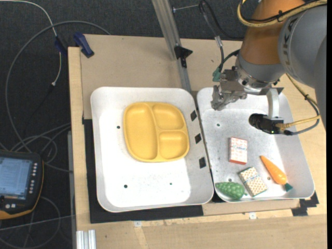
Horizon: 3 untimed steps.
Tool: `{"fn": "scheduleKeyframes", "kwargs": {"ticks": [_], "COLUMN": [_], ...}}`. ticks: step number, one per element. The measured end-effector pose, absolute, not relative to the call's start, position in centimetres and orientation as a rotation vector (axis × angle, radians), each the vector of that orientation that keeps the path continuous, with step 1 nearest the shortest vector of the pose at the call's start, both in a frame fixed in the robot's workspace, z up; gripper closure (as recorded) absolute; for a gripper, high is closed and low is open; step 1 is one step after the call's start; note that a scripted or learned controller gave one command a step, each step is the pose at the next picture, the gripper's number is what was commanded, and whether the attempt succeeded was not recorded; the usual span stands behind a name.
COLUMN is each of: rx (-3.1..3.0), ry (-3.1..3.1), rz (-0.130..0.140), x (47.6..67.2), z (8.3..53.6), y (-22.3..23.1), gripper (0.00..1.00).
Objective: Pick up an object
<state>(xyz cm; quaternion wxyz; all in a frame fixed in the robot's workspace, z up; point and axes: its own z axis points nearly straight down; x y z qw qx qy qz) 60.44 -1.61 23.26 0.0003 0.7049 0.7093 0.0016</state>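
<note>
No brand or writing can be read on anything here — the print on the two small boxes is too fine to make out.

The arm [275, 30] reaches in from the right, its orange band above the wrist, and the end effector [224, 98] hangs over the far left corner of the right bin [218, 154]. Nothing shows between its tips, and whether it is released or clenched cannot be told from this angle.

The things to pick lie in the near half of the right bin, all well apart from the end effector:
- a box [238, 150] with a red and white face, nearest to the end effector, toward the bin's middle;
- a patterned box [253, 181], nearer the front edge;
- a green toy [230, 190] at the front left corner, just beside the patterned box;
- a carrot [275, 172] with a green tip, to the right of both boxes, lying at a slant.

The left bin [104, 154] holds a yellow tray [155, 131] with three compartments, set toward its far side. Both bins rest on the table [78, 87]. A screen device [18, 183] lies off the table at the left, among cables [31, 71].
</note>
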Motion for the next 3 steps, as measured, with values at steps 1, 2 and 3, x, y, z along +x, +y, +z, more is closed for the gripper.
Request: {"fn": "scheduleKeyframes", "kwargs": {"ticks": [1, 2, 3], "rx": [2.213, 2.215, 2.219], "ry": [2.229, 2.226, 2.222], "rz": [0.007, 0.004, 0.000], "x": [62.5, 65.4, 65.4], "z": [24.3, 23.2, 23.3], "y": [3.7, 7.7, 7.4], "gripper": [1.00, 1.00, 0.00]}}
